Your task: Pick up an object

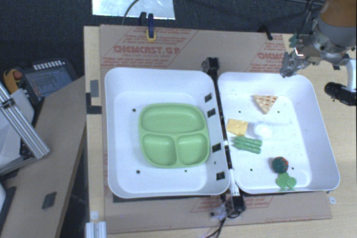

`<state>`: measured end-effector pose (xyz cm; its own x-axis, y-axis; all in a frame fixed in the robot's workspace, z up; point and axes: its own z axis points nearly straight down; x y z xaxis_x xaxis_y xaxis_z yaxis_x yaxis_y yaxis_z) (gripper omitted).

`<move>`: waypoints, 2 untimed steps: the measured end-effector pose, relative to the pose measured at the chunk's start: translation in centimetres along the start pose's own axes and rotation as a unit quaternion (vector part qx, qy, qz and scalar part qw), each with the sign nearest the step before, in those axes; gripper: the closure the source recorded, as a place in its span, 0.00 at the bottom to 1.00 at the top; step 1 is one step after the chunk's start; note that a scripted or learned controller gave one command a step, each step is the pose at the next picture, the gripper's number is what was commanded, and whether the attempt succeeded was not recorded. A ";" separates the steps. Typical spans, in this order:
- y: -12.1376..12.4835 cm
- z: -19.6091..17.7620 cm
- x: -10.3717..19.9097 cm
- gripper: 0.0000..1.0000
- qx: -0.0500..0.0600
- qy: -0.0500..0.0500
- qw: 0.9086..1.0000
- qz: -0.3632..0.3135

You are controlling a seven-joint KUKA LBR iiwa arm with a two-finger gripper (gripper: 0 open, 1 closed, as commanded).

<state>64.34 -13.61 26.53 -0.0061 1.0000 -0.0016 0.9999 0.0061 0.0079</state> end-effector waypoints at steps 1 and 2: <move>-1.8 -0.2 4.2 1.00 0.003 0.001 1.000 -0.001; -4.0 1.3 8.2 1.00 0.005 0.001 1.000 0.000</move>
<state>60.34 -5.46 25.14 -0.0071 1.0000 0.0009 1.0000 0.0071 -0.0012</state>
